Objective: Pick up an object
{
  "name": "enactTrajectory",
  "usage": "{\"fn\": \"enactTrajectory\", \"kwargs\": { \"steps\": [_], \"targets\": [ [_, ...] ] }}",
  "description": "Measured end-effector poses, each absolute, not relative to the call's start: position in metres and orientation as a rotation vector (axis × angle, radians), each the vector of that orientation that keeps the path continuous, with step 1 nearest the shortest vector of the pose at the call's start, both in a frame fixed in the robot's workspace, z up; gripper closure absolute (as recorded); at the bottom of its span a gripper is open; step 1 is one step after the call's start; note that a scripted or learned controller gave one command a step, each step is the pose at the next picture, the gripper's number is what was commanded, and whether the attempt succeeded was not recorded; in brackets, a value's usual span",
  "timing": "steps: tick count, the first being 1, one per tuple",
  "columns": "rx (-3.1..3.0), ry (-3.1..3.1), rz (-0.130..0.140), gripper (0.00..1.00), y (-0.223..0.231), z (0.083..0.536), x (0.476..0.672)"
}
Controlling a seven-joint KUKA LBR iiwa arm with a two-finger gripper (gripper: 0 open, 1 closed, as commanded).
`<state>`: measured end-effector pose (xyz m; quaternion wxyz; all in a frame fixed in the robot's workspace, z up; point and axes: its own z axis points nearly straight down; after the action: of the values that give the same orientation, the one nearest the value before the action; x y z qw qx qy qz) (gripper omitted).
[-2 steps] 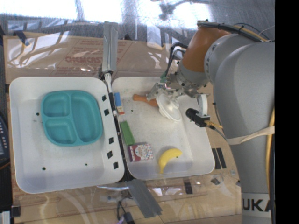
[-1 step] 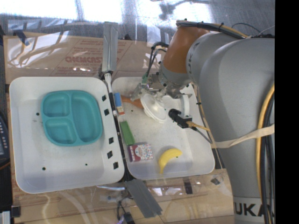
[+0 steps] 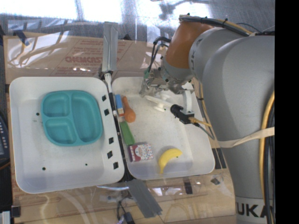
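Reaching in from the right, the grey arm [image 3: 233,92] hangs over the far end of the right bin [image 3: 205,164], its orange band above the wrist. The left bin [image 3: 18,139] bears a teal divided plate [image 3: 71,117]. The gripper [image 3: 152,88] sits low near the right bin's far wall, and whether it is wide or narrow cannot be told from this slant; nothing is seen held in it, so by my judgement the pick is not yet done and the whole grasp and lift are left.

Every candidate lies on the right bin's floor. A green bar [image 3: 126,132] lies along the left wall, long axis running near to far. Beyond it lies a carrot [image 3: 128,110], long axis likewise, blunt end toward the near side. A small printed box [image 3: 140,152] lies flat just beside a banana [image 3: 168,158], whose curve runs left to right, tip pointing right.
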<state>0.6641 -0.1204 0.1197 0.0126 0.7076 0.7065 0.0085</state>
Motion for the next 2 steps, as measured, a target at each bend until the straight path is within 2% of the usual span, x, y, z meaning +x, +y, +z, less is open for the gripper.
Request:
{"fn": "enactTrajectory", "kwargs": {
  "steps": [1, 2],
  "targets": [
    [2.187, 2.245, 0.009, 1.00, -0.1283, 0.0985, 0.5146],
    [2.185, 2.245, 0.011, 0.00, -0.1277, 0.0978, 0.5154]
  ]
}}
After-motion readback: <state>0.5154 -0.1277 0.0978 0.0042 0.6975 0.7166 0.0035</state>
